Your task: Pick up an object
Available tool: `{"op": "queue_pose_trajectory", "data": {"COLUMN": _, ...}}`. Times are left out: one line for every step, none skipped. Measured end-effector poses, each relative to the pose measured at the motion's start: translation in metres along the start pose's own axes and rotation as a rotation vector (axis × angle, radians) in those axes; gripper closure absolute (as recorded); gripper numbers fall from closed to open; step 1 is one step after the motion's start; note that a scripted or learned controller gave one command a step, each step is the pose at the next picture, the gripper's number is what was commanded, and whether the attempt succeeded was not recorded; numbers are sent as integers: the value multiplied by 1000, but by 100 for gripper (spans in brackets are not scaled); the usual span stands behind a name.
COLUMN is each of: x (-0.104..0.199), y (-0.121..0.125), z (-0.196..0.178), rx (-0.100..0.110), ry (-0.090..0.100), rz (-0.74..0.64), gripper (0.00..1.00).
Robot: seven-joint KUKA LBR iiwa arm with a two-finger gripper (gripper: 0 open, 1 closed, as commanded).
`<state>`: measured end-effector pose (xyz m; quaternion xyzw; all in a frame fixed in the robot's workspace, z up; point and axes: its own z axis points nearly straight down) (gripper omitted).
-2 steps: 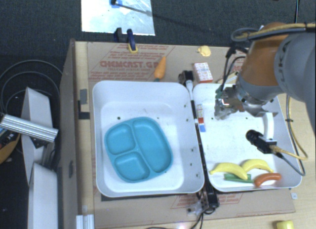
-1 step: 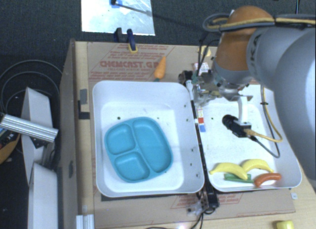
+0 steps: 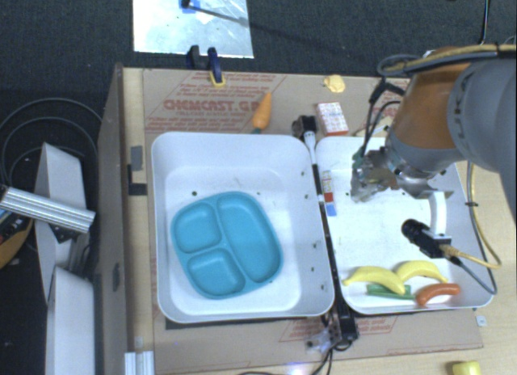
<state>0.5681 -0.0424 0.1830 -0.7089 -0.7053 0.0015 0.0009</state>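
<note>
Camera view has the gripper (image 3: 370, 181) low over the far left part of the right bin (image 3: 355, 244), above bare floor. Whether it is apart or together I cannot tell, and nothing is seen clamped in it. The likely targets lie well apart from it, bunched along the bin's near edge, probably because they slid against that wall: bananas (image 3: 374, 278), a green stick (image 3: 389, 290) touching them, and a sausage (image 3: 437, 292) toward the near right corner. What may be a pen (image 3: 325, 186) lies along the bin's left wall. A blue plate (image 3: 226, 242) sits mid-floor in the left bin (image 3: 178, 155). Red print on the board (image 3: 194, 90) under the bins reads "CHEMCAST". The box (image 3: 331, 117) beyond the far edge bears print too small to read.
</note>
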Motion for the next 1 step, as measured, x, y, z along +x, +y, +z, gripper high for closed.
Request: {"op": "queue_pose_trajectory", "data": {"x": 64, "y": 40, "z": -2, "rx": -8, "ry": 1, "rz": -15, "gripper": 100}}
